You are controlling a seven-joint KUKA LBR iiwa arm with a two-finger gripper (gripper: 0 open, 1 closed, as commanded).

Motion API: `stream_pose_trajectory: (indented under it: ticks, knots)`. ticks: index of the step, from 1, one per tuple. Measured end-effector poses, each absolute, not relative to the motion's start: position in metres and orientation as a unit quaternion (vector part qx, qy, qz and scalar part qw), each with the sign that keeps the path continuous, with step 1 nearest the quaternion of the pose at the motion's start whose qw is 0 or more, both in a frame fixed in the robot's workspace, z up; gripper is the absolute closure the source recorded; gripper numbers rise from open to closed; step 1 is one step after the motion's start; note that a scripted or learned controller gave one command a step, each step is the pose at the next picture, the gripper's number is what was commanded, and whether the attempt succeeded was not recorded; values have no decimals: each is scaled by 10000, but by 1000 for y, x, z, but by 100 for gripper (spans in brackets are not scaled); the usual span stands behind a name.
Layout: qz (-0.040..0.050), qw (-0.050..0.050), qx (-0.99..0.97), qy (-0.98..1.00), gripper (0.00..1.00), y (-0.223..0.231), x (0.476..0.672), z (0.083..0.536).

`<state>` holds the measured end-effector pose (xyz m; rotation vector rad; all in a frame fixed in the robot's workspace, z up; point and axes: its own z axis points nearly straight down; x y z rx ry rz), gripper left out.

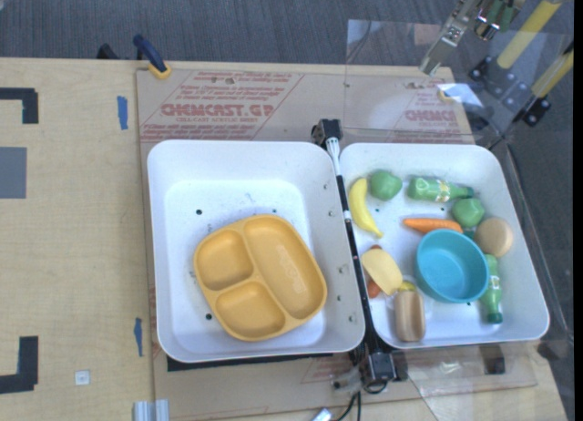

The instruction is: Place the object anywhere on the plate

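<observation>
Looking down, I see the yellow three-compartment plastic plate point(260, 276) bare in the left white bin point(173, 191). Nothing placed yet; the gripper point(455, 29) hangs beyond the right bin's point(524, 255) far edge, grip state unreadable.

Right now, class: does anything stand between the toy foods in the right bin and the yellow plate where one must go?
Yes. The two bins' raised rims meet between the banana and the yellow plate, so anything picked must be lifted over them. The plate's compartments look bare.
</observation>
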<state>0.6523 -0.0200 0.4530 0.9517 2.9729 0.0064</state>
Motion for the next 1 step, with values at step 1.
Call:
stream_pose_trajectory:
  ticks: [1]
  knots:
    - [-1, 85, 2644, 9644, 100, -83, 633, 542]
